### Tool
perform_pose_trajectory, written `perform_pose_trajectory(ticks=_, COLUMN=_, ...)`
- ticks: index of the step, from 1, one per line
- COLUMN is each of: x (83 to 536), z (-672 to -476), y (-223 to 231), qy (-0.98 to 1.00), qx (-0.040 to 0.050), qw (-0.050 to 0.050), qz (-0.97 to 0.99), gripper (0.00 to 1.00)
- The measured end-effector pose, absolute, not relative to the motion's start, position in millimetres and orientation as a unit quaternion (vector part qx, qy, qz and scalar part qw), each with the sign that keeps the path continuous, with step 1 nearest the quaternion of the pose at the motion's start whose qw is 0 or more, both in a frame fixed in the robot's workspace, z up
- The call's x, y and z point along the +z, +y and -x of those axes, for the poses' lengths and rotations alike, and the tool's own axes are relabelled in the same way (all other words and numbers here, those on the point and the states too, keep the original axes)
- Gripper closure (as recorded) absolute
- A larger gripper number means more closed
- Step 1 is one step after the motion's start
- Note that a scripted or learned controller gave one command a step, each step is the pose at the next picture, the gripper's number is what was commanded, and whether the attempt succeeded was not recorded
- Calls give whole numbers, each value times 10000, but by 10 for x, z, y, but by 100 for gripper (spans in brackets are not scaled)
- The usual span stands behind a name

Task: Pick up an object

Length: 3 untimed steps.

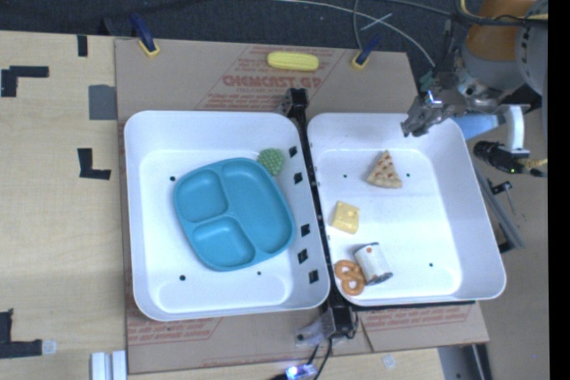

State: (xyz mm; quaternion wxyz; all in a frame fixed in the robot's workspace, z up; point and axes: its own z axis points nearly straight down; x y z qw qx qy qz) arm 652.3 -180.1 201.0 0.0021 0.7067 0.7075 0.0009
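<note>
The right bin [463, 200] holds a pizza-slice toy [385, 171], a yellow cheese cube [346, 216], a small white can lying on its side [374, 262] and a pretzel [348, 277]. In the left bin [151, 218] lie a blue divided plate [233, 212] and a small green knobbly piece [272, 160] at the plate's upper right. My gripper [419, 124] hangs over the right bin's far right corner, above and to the right of the pizza slice, with nothing seen between its fingers.
A yellow banana-like toy [292, 60] lies on the cardboard behind the bins. Two blue clamps [144, 37] [365, 52] hold the cardboard's far edge. Cables trail behind the bench and along the arm on the right.
</note>
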Motion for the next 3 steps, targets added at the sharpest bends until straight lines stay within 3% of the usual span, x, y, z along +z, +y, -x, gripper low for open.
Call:
perform_pose_trajectory(ticks=1, x=2644, z=-6565, y=-1819, qy=7077, qx=12, qw=25, qz=-7065, gripper=100)
perform_pose_trajectory(ticks=3, x=2694, z=-6262, y=-769, qy=7089, qx=-4, qw=-11, qz=-7053, gripper=100)
